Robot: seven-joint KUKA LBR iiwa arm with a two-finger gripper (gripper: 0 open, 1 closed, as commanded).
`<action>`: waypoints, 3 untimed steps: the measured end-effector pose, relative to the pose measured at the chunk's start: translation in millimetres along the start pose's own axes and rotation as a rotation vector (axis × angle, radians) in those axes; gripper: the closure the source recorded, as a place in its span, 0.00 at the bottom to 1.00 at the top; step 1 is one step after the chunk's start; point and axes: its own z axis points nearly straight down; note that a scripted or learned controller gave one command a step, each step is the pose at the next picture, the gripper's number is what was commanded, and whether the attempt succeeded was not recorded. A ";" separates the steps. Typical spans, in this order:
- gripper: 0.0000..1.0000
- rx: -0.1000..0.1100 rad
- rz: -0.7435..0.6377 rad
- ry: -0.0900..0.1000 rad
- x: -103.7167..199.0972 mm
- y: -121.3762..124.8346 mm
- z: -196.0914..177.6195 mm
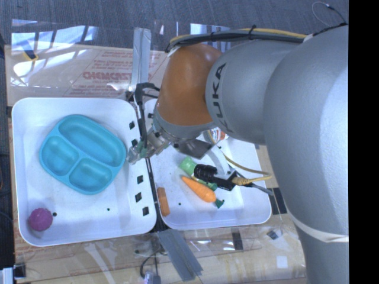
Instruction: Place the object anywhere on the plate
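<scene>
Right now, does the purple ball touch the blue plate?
Apart. The camera view shows the purple ball in the left bin's near corner, with bare white floor between it and the blue plate.

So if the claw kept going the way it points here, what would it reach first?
It points left, toward the left bin. The claw hangs over the divider between the bins, so it would likely meet the blue plate first, at its near edge. Height above the plate is unclear.

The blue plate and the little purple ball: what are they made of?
Blue plate: looks like moulded plastic, smooth with a soft sheen, three compartments pressed in. Purple ball: matte, slightly fuzzy-looking; perhaps foam or soft rubber, too small to tell.
</scene>
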 end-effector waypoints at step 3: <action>1.00 -0.006 0.337 -0.002 36.6 59.2 37.4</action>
